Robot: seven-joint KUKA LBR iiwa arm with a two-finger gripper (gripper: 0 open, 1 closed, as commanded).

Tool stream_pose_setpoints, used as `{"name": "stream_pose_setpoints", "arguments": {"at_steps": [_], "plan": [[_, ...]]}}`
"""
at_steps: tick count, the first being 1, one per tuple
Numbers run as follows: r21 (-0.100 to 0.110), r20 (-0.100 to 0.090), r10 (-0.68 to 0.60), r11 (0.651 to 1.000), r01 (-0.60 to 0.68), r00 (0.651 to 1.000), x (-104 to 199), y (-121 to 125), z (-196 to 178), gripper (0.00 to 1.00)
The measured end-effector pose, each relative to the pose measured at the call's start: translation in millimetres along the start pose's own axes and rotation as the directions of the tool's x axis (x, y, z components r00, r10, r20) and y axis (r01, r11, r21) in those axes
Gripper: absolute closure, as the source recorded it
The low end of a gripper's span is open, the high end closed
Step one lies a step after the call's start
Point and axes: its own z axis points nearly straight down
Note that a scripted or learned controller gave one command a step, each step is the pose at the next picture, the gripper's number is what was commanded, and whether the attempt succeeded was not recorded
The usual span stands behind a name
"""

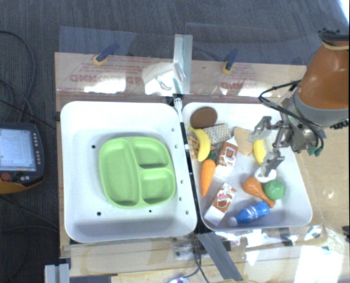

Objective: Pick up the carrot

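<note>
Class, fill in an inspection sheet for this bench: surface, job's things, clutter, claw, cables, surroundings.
Surface: two white bins side by side; the left bin holds a green divided tray.
Job's things: carrot lies in the right bin near the divider, untouched.
Clutter: bananas, lemon, blue bottle, chicken drumstick, cartons.
Claw: claw is over the right bin beside the lemon, apart from the carrot.
Cables: black cables left of the bench.
Surroundings: control pendant, grey carpet.

Robot lab: teach pendant (12, 157) (cabled) beside bench (121, 78).
</note>
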Motion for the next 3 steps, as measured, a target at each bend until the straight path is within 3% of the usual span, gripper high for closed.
{"name": "stream_pose_setpoints", "arguments": {"at_steps": [1,2,3], "plan": [[0.003,0.020,0.038,0.999,-0.039,0.999,48.6,10.9,112.4,0.00],[0.003,0.012,0.036,0.999,-0.036,0.999,49.6,12.3,104.9,1.00],[0.007,0.012,-0.060,0.998,0.060,0.998,72.0,-65.7,-39.0,1.00]]}}
